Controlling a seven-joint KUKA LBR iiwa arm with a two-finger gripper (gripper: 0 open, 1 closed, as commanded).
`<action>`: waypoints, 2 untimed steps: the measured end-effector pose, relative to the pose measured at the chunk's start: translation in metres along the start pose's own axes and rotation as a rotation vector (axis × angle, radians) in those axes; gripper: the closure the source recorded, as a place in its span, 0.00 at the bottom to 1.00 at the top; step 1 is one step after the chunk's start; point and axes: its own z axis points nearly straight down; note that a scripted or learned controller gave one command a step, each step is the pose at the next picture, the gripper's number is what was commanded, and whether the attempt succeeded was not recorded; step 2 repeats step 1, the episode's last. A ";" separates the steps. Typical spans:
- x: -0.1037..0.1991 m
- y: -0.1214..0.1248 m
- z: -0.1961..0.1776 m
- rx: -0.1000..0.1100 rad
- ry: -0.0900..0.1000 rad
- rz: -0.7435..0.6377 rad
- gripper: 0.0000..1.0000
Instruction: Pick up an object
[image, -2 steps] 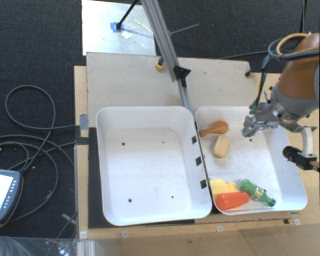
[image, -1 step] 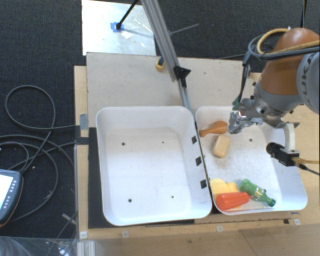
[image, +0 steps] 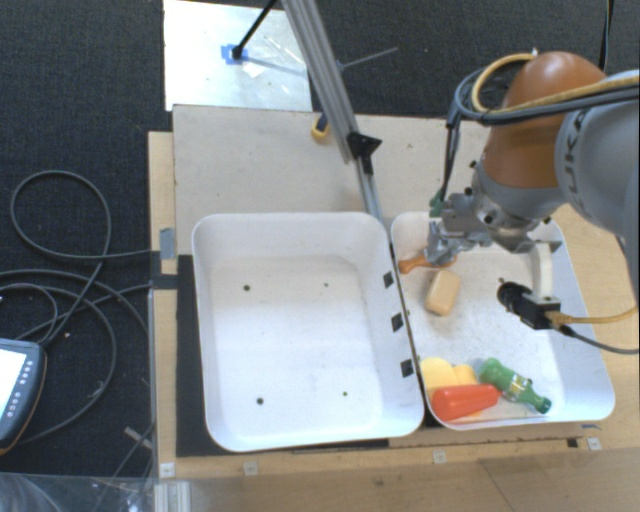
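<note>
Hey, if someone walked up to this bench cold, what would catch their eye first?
Probably the grey arm with its orange band reaching in from the right, its end effector low over the far end of the right bin. Next, the bright cluster at that bin's near edge: a red piece, a yellow one and a green bottle, with a tan block just below the end effector.

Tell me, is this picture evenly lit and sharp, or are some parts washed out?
Camera view: bright, even light; the left bin is nearly washed out white, with soft shadows along its walls; the green bottle and orange carrot-like toy look slightly soft; the end effector is dim under the arm's shadow.
</note>
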 end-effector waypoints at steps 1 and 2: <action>0.062 0.014 0.008 0.000 0.001 -0.002 1.00; 0.062 0.014 0.008 0.000 0.001 -0.002 1.00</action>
